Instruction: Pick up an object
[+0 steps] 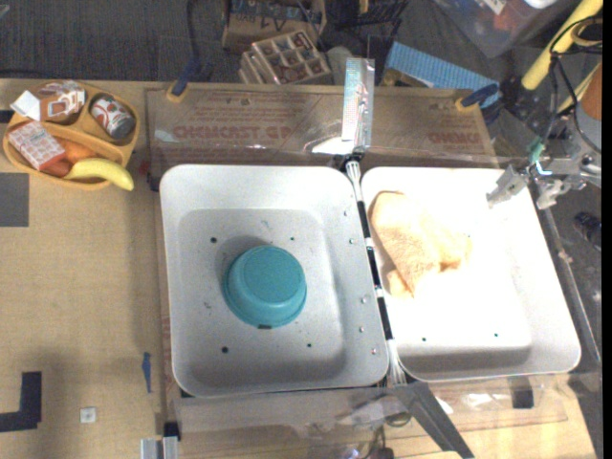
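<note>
Two white bins are seen side by side on the bench. One thing is held in each bin, so two things can be counted in all.

Nearest the camera, in the left bin (191,208), one round teal bowl (267,286) is found. It is set upside down, close to the middle of the bin floor, and no wall is touched by it. A few small dark dots are seen on the floor around it.

A little farther back, in the right bin (516,323), one soft cloth (414,241) is seen, coloured pale orange and cream. It is crumpled and lies in the left part of that bin, just beside the wall shared with the left bin. The rest of that bin's floor is bare white.

Farther back and to the right, the gripper (521,185) is seen at the far right corner of the right bin, over its rim. Its two fingers are spread apart, and nothing is held between them. The cloth lies to the left of the gripper and a bit nearer the camera, well apart from it. The bowl lies much farther away, across the shared wall. Nothing is placed between the gripper and the cloth.

At the far left of the bench, one yellow tray (24,153) is set, with one banana (102,171) and some small packets in it. Behind the bins, a brown cardboard wall (239,127) is stood up.
</note>
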